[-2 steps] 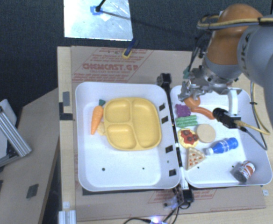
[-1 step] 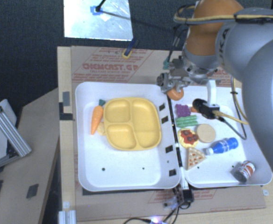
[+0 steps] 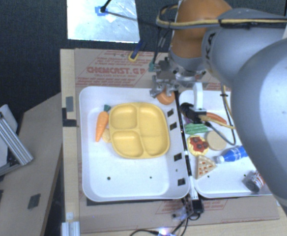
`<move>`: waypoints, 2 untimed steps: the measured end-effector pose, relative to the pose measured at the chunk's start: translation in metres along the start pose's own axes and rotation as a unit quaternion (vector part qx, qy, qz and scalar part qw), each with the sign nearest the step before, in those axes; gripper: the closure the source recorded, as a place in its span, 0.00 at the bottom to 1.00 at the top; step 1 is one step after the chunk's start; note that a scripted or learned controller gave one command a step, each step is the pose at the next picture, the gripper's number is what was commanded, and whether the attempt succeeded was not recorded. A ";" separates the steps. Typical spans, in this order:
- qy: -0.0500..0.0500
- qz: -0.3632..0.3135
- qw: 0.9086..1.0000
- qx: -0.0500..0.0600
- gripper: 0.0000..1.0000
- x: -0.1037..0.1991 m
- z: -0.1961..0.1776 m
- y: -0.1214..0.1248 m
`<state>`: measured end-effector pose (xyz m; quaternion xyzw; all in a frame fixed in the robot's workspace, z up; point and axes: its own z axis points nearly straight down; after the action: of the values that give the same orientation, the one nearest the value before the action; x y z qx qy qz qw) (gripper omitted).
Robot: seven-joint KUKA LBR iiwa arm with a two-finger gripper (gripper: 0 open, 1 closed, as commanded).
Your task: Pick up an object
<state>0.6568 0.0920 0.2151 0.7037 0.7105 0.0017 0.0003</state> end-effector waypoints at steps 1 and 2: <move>-0.001 0.002 1.000 0.001 1.00 -0.001 0.000 -0.003; -0.001 0.002 1.000 0.000 1.00 0.004 0.000 0.000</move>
<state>0.6571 0.0957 0.2155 0.7053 0.7089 0.0009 0.0010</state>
